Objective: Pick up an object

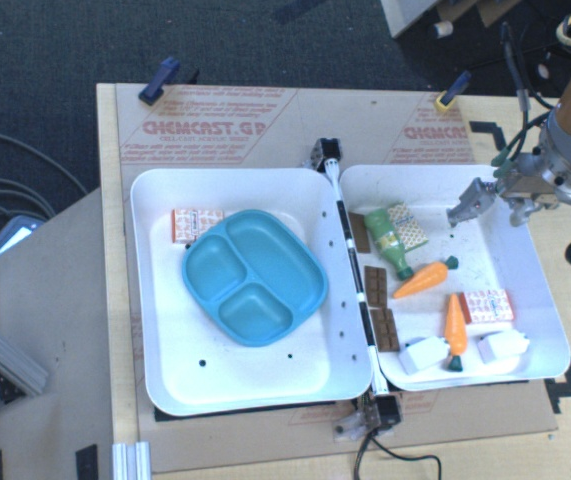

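Observation:
My gripper [492,210] hangs over the upper right part of the right bin [543,288], with the arm coming in from the right. It stands open with nothing between its fingers [467,205]. Below and left of it lie a green bottle [389,242] on a patterned packet [408,227], and an orange carrot [422,279]. A second carrot [455,330] lies nearer the front beside a red-and-white box [489,307]. Two white blocks [426,354] [503,345] sit at the front of that bin.
Two brown chocolate bars [377,286] [386,329] lie along the right bin's left wall. The left bin [165,358] holds a blue divided plate [253,276] and a small red-and-white box [193,223]. A rail [350,258] separates the bins.

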Robot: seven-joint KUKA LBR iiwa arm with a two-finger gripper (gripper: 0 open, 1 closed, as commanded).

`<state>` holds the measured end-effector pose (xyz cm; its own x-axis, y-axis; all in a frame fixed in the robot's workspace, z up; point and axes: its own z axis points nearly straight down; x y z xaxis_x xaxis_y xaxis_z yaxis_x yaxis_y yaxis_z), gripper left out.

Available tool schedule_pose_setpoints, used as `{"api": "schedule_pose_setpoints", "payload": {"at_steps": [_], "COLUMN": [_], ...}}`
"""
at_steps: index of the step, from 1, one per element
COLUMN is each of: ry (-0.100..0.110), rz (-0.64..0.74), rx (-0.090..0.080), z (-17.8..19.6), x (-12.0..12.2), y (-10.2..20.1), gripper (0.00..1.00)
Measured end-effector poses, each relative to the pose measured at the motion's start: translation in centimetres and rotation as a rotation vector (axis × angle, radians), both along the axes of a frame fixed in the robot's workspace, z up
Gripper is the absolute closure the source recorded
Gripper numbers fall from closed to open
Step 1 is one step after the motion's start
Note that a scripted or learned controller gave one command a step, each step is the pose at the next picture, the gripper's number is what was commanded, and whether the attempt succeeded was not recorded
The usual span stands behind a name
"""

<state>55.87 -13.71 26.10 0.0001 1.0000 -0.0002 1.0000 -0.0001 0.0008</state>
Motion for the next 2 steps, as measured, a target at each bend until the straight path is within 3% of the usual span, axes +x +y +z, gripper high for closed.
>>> {"api": "schedule_pose_setpoints", "payload": {"at_steps": [1, 2], "ry": [0.002, -0.006], "rz": [-0.001, -0.001], "rx": [0.0, -0.002], "z": [-10.6, -17.4], "x": [-3.8, -7.8], "y": [-4.9, -1.5], "gripper": [0.0, 0.0]}}
